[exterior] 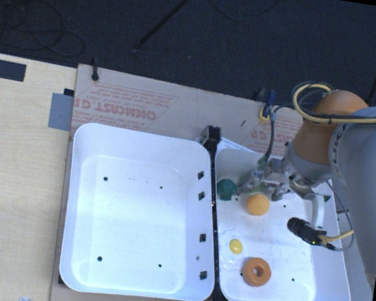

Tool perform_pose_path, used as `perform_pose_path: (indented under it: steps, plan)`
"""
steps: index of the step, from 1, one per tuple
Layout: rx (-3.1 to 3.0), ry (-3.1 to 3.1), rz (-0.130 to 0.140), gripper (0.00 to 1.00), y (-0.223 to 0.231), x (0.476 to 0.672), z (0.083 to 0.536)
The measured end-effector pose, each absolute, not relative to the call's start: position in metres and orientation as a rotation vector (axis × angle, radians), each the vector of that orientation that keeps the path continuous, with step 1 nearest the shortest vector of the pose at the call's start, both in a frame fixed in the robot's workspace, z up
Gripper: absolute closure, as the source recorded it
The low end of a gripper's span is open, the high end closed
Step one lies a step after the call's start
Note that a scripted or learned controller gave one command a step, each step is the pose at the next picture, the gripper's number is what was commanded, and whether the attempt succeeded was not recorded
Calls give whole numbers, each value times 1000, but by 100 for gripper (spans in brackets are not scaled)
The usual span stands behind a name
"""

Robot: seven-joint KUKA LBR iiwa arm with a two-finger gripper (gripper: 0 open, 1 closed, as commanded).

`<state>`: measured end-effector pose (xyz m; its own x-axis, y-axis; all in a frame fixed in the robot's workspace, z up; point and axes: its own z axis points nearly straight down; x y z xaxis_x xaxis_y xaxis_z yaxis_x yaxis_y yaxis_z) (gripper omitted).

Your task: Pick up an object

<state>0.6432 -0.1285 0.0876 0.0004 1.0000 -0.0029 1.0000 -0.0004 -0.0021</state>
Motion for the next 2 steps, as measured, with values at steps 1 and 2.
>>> perform_pose_path:
  steps: [1,2]
  plan:
    - [2230,2220,-7,0,-110,598,87]
    - [2217,2220,4,0,-106,646,132]
